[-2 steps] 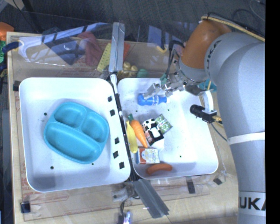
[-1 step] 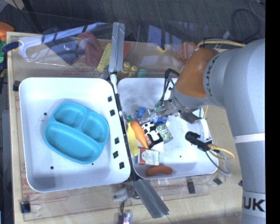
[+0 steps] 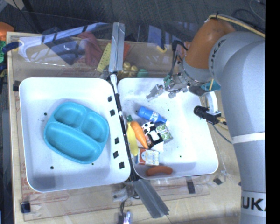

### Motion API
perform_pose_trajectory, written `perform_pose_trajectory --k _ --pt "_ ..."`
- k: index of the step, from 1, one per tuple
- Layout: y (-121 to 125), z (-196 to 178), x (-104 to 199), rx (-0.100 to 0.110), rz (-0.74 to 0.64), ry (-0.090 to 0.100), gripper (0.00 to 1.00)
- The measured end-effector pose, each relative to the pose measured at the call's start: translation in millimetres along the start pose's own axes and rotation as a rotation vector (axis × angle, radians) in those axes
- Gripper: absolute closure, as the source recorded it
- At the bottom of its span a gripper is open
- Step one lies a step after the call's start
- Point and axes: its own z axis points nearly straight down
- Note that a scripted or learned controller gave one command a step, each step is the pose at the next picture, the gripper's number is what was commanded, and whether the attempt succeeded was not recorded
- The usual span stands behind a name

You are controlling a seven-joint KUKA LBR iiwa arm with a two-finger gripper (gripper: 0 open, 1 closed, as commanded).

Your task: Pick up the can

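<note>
**Gripper over right bin, can lying below**

Reaching in from 3 o'clock: grey arm with orange band (image 3: 206, 40), wrist hanging over the upper part of the shallow white right bin (image 3: 196, 146). Two-finger metal gripper (image 3: 159, 91) pointing toward 9 o'clock, hovering near the bin's 12 o'clock edge; nothing showing between the fingers, opening width too small and blurred, cannot tell.

Lying on its side near bin centre: small blue cylindrical can with white end (image 3: 150, 114), at about 6 o'clock from the gripper, apart from it.

Clustering at the can's 6–7 o'clock: orange plastic carrot (image 3: 139, 133), yellow plastic banana (image 3: 132, 139) against the bin's 9 o'clock wall, black-and-white carton (image 3: 154, 133), small red-and-white box (image 3: 149, 157), brown sausage-shaped toy (image 3: 158, 171) at the bin's 6 o'clock edge.

Sitting in the shallow white left bin (image 3: 32, 162): blue plastic divided plate (image 3: 77, 131), roughly centred.
</note>
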Motion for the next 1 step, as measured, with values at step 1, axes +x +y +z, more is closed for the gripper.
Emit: perform_pose_trajectory --k 1 --pt "-26.8 41.0 29.6 0.002 -0.180 0.001 0.00"
